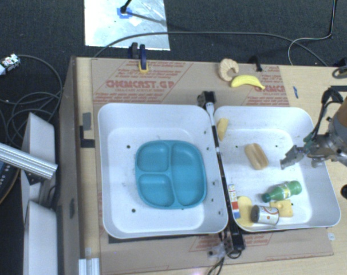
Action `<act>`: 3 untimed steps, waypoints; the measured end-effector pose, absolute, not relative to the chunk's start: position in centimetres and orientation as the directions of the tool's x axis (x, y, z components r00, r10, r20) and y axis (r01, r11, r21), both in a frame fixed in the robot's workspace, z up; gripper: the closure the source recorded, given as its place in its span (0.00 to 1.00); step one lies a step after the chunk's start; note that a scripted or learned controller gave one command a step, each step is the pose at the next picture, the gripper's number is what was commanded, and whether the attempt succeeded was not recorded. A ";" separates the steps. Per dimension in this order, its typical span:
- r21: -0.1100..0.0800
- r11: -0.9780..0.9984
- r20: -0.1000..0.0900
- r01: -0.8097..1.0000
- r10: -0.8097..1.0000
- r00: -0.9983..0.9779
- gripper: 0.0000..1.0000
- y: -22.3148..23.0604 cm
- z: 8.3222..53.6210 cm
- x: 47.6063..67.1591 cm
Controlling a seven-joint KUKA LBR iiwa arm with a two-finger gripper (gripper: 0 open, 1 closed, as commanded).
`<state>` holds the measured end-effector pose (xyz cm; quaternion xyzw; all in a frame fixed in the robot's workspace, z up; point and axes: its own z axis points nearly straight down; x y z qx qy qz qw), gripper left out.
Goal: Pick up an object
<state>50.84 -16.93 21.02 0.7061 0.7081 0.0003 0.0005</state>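
Left of the fingertips, in the right bin (311,125): a tan bread-roll-shaped piece (256,156), apart from the gripper (290,158).
Gripper hangs over the bin's right half; whether its fingers are parted or closed cannot be told, and nothing is seen between them. Below the fingertips lies a green bottle (282,191); beyond it a yellow piece (286,209) and a small can (264,214). Left bin (119,130) holds a blue divided plate (170,173).

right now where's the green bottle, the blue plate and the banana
green bottle (282,190), camera view, on its body
blue plate (171,173), camera view, on its centre divider
banana (247,82), camera view, on the middle of its curve
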 end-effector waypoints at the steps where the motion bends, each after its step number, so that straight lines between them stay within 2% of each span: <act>1: 0.001 0.005 0.000 1.000 1.000 -0.005 0.00 -15.5 16.5 58.3; 2: 0.001 0.004 0.000 1.000 1.000 -0.004 0.00 -11.2 8.4 59.1; 3: 0.003 0.005 0.000 1.000 1.000 -0.005 1.00 -11.3 9.5 59.1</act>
